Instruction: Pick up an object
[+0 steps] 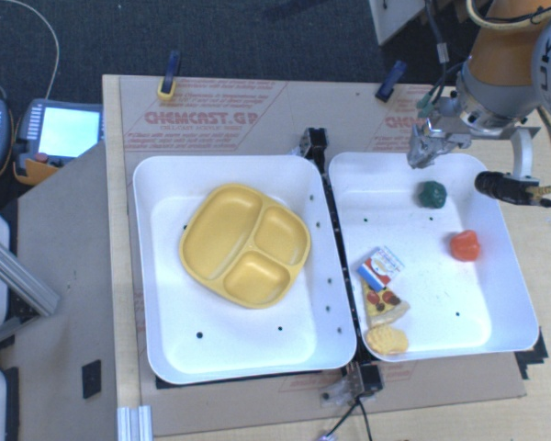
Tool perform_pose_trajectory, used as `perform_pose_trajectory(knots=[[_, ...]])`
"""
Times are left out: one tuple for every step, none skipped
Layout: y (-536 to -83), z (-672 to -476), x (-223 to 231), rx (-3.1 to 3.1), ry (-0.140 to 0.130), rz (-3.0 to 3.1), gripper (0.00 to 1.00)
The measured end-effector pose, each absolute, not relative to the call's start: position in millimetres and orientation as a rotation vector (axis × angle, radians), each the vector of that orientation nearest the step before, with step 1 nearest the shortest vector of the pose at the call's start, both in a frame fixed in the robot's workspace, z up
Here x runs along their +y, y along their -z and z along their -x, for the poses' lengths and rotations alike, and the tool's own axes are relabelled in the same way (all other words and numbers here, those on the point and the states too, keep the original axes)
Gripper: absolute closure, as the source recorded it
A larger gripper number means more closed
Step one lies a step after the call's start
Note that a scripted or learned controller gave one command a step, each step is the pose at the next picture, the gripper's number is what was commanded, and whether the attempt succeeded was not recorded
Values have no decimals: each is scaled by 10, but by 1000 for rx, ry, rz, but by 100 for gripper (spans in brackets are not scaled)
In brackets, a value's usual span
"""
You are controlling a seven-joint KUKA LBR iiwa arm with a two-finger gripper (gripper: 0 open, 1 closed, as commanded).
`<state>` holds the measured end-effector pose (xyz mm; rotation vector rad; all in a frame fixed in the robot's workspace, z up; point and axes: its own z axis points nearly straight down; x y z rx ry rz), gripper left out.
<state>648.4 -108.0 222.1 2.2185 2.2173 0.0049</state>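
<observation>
Objects for picking all sit in the right bin [505, 333], and I'll place everything off that bin. Near its far edge there's a small dark green ball-ish thing [432, 194], and toward its right wall a red-orange lumpy piece [465, 245], could be a toy tomato or pepper, hard to say. Down by the bin's near-left corner there's a little cluster touching each other: a small white packet with red and blue print [379, 270] (print too small to read), a pizza-slice toy [385, 306], and a pale yellow round cookie-looking thing [387, 341]. The gripper [426, 152] hangs over the bin's far edge, just up-left of the green ball, with nothing between its fingers; whether they're spread or pinched I honestly can't tell. Left of that bin is the left bin [156, 338] with a yellow divided plate [245, 244] in it. The brown board [211, 113] beyond the bins has reddish writing reading roughly "CHEMCAST GP".
</observation>
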Motion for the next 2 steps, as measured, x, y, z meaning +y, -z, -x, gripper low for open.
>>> perform_pose_trajectory(knots=[[-2638, -6496, -1080, 2218, -6, -2216, 100], [-2491, -6289, -532, 2229, 2, -2219, 100]])
